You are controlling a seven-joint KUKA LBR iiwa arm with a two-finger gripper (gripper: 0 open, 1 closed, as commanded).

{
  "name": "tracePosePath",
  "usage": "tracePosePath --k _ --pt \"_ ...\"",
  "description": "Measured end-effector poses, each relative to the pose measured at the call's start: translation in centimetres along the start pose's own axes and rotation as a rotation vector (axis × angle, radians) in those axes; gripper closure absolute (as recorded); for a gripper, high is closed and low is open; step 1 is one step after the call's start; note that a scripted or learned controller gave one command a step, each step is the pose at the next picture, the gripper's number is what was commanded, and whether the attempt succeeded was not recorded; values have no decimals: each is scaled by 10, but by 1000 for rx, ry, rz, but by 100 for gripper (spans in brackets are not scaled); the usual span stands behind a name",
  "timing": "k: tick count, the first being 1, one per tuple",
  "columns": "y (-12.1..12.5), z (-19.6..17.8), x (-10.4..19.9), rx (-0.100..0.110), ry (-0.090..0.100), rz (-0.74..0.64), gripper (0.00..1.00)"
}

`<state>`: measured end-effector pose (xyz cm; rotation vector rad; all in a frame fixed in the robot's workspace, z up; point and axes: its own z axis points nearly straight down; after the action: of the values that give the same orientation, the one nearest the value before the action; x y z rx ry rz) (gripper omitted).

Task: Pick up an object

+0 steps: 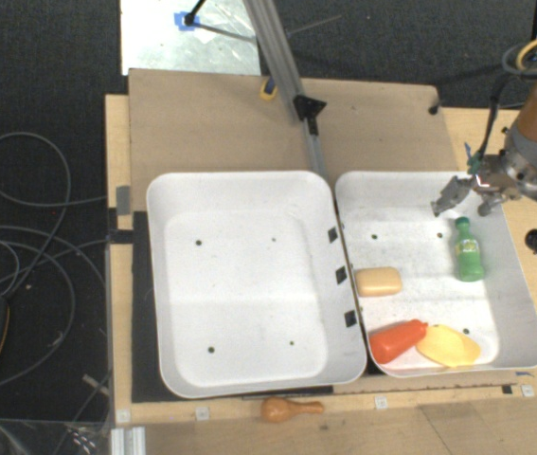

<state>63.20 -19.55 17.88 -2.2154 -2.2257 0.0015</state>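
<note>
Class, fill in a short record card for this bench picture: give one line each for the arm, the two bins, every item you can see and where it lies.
arm: end effector above the right bin's far right part, nothing seen held
left bin: white, shallow
right bin: white, holds four items
green bottle: right side, just below the end effector
beige block: near the left wall
red item: near edge, touching the yellow item
brown item: on the bench, in front of the bins

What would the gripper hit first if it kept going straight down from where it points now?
Likely the bare white floor of the right bin, near its upper right corner. The gripper sits just above the green bottle, whose cap lies close beside that line; depth is unclear from this one view, so it might clip the bottle.
</note>
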Motion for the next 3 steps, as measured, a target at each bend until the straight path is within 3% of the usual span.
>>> tracePosePath --k 1,2,3 --pt "-6 60 4 2 1 2 0" --pt "-4 46 3 -5 -2 1 100" --pt "8 -9 5 -10 -2 -2 100"
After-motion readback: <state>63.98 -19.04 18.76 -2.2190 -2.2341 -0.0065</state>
